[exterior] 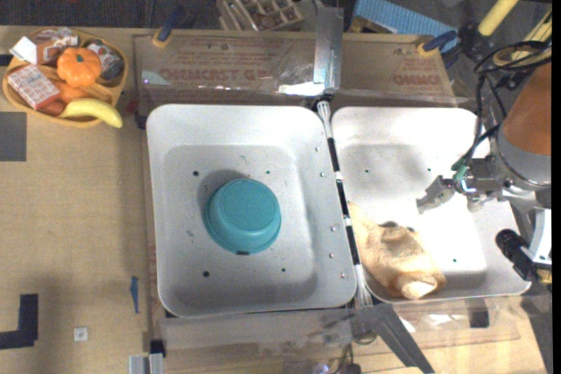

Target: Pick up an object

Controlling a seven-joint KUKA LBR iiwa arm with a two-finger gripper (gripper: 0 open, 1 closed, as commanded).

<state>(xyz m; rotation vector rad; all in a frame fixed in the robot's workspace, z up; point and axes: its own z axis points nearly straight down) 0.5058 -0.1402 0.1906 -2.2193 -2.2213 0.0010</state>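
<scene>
Over right bin (394, 136), gripper (436, 194) hovers, nothing between fingers, jaw spread unclear; tan plush toy (399, 258) just below; teal bowl (244, 215) in left bin (175, 144).

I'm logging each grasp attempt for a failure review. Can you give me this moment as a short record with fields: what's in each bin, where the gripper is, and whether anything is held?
left bin: one teal bowl, upside down, near the middle
right bin: one tan soft object in the near left corner
gripper: over the right bin, above and to the right of the tan soft object
held: nothing seen between its fingers
outside bins: fruit basket at the far left of the bench
</scene>
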